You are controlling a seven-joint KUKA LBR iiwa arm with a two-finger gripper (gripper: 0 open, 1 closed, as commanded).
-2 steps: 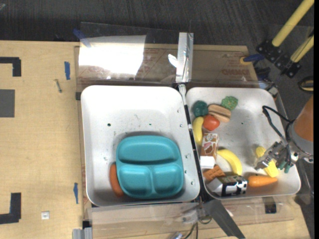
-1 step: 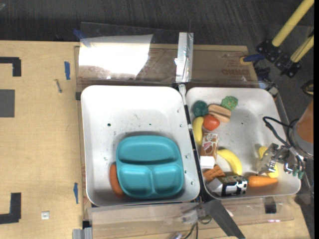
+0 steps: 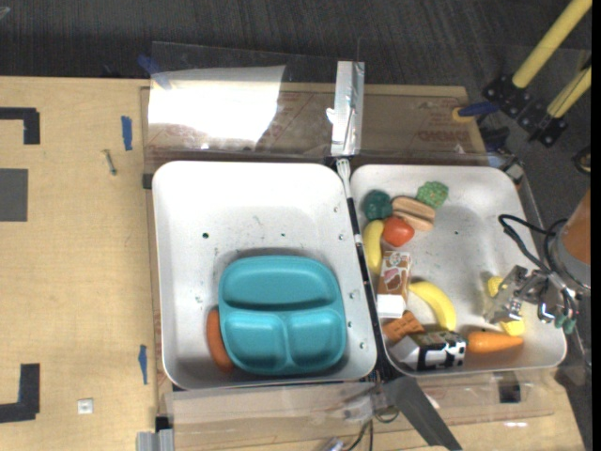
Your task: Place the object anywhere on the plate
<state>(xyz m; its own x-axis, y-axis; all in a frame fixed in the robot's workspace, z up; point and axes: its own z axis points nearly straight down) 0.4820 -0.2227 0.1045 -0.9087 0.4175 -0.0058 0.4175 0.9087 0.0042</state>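
Note:
A teal plate [image 3: 282, 325] with three compartments lies in the front half of the left bin [image 3: 188, 214]. My gripper [image 3: 516, 298] is low over the right side of the right bin [image 3: 474, 219], coming in from the right edge. Small yellow pieces [image 3: 512, 327] show just beside and under it, and I cannot tell whether it touches them. An orange carrot [image 3: 493, 343] lies right in front of the gripper. Nothing rests on the plate.
An orange object [image 3: 215, 338] peeks out from under the plate's left edge. The right bin's left side holds a broccoli [image 3: 433, 194], hot dog [image 3: 414, 210], tomato [image 3: 398, 231], two bananas [image 3: 434, 303], a packet [image 3: 395, 272] and a black-and-white toy [image 3: 438, 351].

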